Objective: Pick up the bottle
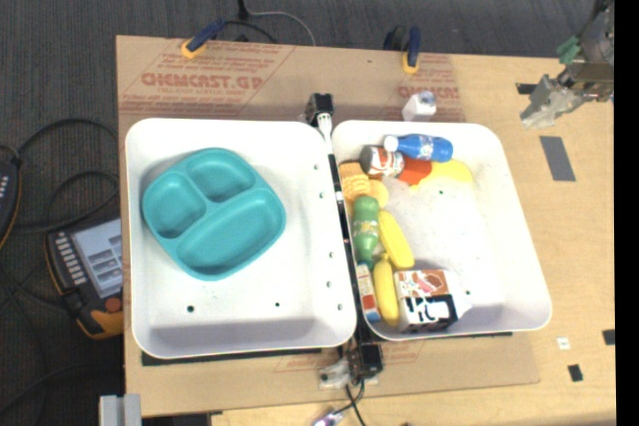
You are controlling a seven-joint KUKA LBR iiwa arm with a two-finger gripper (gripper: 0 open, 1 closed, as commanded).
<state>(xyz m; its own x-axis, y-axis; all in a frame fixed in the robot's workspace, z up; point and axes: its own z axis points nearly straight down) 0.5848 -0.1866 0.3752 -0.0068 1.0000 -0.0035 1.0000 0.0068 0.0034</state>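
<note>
From my seat I see the tabletop [559, 244] with two white bins side by side on it. The left bin [160, 314] carries a teal divided plate [213, 212], lying flat near its middle. The right bin [509, 254] has its goods crowded along the left wall and the far end.

The bottle [419, 148] lies on its side at the far end of the right bin, blue-bodied with a white cap pointing left. Just beside its cap is a small brown can [377, 161], and an orange and yellow piece [439, 175] sits just below the bottle, touching or nearly so. Down the left wall run a green item [365, 219] and a yellow banana-shaped toy [394, 239], and at the near end a small carton [427, 297] with dark printing.

The tool [544, 105] is at the right edge of my view, over bare tabletop beyond the right bin's far right corner, well apart from the bottle. It looks pale and blurred from here; I cannot tell how its jaws stand, though nothing seems to be in them.

Two clamps [409, 50] grip the far edge of the board, and a small white object [419, 103] rests just beyond the right bin.
</note>
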